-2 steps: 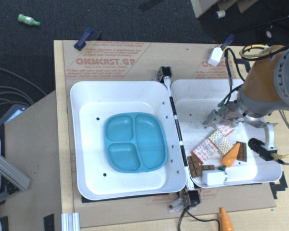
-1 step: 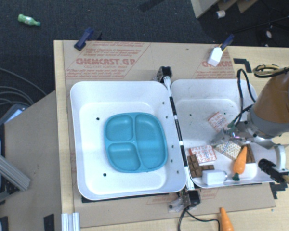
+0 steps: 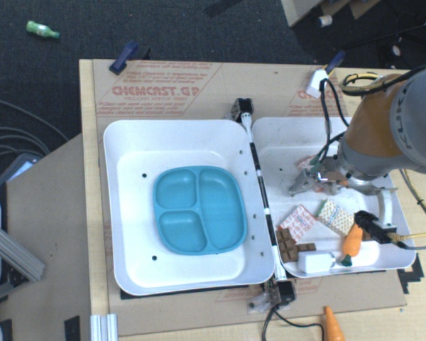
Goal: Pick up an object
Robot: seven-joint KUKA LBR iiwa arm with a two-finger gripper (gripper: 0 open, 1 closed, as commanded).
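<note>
My gripper point(image 3: 297, 176) hangs low over the bare upper left floor of the right bin point(image 3: 284, 130). Its two fingertips stand apart, open, with nothing between them. Below it in that bin lie a red-and-white checkered packet point(image 3: 296, 222), a pale patterned packet point(image 3: 335, 215), an orange carrot point(image 3: 352, 240), a brown chocolate bar point(image 3: 290, 246) and a white block point(image 3: 316, 262). The checkered packet is the closest, a short way below the fingertips and apart from them.
The left bin point(image 3: 121, 190) holds a blue divided plate point(image 3: 199, 208). A black strip point(image 3: 259, 183) runs between the two bins. An orange item point(image 3: 330, 325) lies on the bench by the front edge. Cables point(image 3: 330, 112) loop over the right bin's far corner.
</note>
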